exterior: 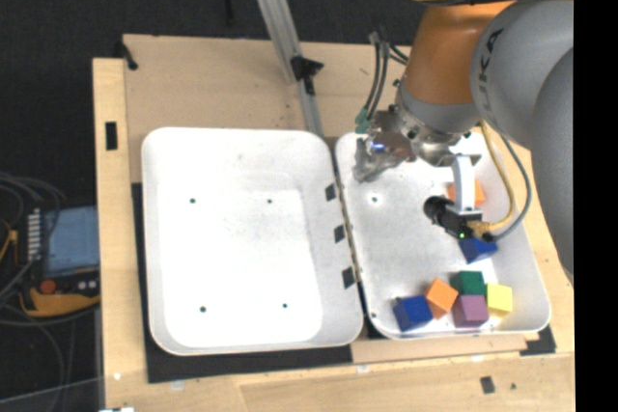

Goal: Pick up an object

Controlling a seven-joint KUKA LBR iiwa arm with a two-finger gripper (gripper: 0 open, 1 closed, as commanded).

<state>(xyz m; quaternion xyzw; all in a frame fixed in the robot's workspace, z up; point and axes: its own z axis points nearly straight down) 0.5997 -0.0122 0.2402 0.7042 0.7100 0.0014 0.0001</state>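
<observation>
Small coloured blocks lie in the right bin [396, 236]. Along its near edge sit a blue block [412, 312], an orange block [442, 295], a green block [470, 282], a purple block [470, 309] and a yellow block [499, 298]. A second blue block [478, 249] rests further back, near the right wall. Another orange block [467, 196] is partly hidden behind the arm's cables. My gripper [371, 159] hangs over the far left corner of the right bin, well away from the blocks, and nothing shows in it.
The left bin [237, 236] lies beside the right one, joined by a ridge with black clips [341, 233]. A slanted metal pole [275, 5] rises behind the bins. The arm's cables and a black connector [444, 210] hang over the right bin.
</observation>
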